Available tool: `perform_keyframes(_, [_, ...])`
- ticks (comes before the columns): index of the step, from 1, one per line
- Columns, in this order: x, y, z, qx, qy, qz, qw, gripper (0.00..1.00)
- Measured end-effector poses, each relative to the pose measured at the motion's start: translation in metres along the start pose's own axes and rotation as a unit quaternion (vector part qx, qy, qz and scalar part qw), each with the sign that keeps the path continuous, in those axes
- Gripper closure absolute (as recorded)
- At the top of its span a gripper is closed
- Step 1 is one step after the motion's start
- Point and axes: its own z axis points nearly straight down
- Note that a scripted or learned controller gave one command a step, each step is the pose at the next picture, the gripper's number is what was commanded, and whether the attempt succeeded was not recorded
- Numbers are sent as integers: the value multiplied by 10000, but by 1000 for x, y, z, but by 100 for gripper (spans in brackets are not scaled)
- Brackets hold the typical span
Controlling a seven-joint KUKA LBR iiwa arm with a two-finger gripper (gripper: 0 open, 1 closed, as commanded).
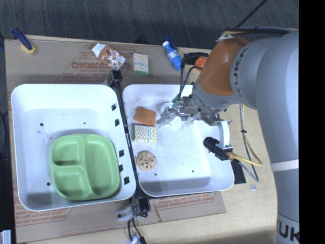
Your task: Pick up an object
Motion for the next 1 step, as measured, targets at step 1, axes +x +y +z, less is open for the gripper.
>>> perform_keyframes(1, [32,-60,22,-5,8,-5,10000,0])
